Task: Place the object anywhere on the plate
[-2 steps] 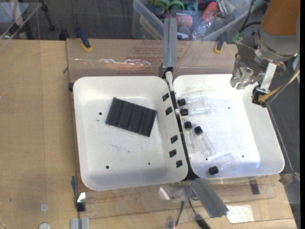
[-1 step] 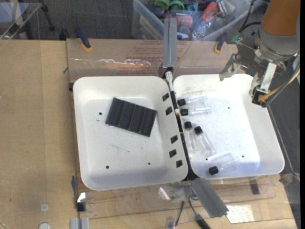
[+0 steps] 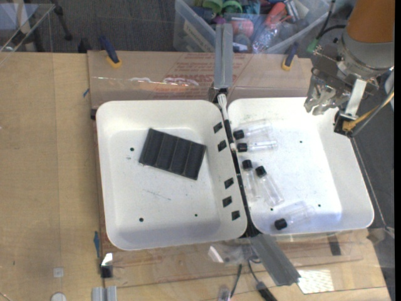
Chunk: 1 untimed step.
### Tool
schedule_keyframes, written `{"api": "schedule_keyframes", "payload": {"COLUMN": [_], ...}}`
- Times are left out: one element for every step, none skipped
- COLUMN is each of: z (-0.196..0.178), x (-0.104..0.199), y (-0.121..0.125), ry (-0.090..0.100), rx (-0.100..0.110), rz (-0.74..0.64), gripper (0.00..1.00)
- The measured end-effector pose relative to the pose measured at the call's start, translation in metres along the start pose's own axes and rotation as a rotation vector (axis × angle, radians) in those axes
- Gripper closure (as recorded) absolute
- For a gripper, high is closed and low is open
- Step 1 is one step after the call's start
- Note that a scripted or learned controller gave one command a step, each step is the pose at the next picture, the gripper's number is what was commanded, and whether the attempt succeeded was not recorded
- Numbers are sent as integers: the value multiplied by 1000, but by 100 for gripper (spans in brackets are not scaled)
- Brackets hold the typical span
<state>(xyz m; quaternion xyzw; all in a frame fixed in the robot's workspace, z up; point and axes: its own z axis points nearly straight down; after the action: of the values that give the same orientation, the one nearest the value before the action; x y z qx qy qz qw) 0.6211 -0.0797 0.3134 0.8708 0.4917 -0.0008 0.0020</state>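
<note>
From the camera above the bench, my gripper (image 3: pixel 319 100) hangs over the far right corner of the right bin (image 3: pixel 338 187), up off the floor of it, with my orange band at the frame's top right. My fingers (image 3: pixel 312 103) point down and stand a little apart, with nothing between them.

In the right bin lie several clear vials with black caps. Two vials (image 3: pixel 255 138) sit near the divider toward the far side, one just behind the other. Another pair (image 3: pixel 263 182) lies nearer the middle, slanting toward the near side. A last vial (image 3: pixel 293 215) rests close to the near wall, its cap toward the divider. All of them are well apart from my gripper.

The left bin (image 3: pixel 119 212) holds the plate (image 3: pixel 172 153), a dark ribbed rectangle lying flat and a bit skewed, near the bin's middle. Nothing rests on it.

Behind the bins stands a clear tub (image 3: pixel 250 8) of mixed coloured items, and a grey bar (image 3: pixel 223 55) runs along the divider line from the far side.
</note>
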Motion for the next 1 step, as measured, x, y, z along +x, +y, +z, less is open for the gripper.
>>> {"api": "schedule_keyframes", "payload": {"z": [0], "x": [0], "y": [0], "ry": [0], "rx": [0], "rz": [0], "gripper": [0]}}
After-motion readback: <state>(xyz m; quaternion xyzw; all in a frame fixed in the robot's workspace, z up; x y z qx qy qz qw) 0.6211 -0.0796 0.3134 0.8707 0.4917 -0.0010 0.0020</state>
